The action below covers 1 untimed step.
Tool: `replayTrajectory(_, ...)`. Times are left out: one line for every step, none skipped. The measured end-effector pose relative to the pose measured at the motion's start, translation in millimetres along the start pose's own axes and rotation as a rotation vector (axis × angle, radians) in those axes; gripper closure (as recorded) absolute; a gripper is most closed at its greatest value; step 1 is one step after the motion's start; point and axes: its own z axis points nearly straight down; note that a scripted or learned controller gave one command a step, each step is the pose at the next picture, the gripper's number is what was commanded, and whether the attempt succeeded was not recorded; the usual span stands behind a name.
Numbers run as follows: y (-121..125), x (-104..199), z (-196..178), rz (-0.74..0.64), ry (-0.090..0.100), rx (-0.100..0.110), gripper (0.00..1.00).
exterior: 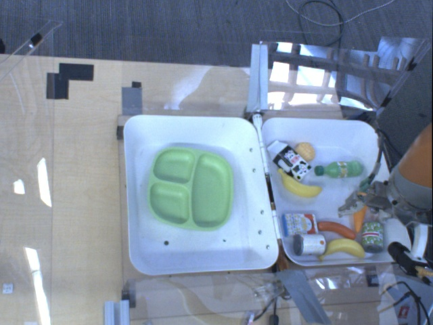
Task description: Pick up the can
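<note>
The can [310, 244] lies on its side in the right bin [365, 135] beside a banana [344, 248], probably light, rigid and slippery (apt to roll), best pinched across its round body.

The left bin [135, 202] held a green divided plate [192, 188]. The right bin [338, 128] held a green bottle [340, 170], two bananas [300, 186], a carrot [334, 228], a silver can [310, 244] lying on its side and a green-labelled can [372, 235] standing upright. The gripper [369, 200] was positioned above the upright can, near the bin's right wall.
</note>
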Motion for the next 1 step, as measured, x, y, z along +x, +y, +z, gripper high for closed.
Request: replayTrajectory(-9.0, 51.4, 20.9, 0.208, 0.0, -0.012, 0.0)
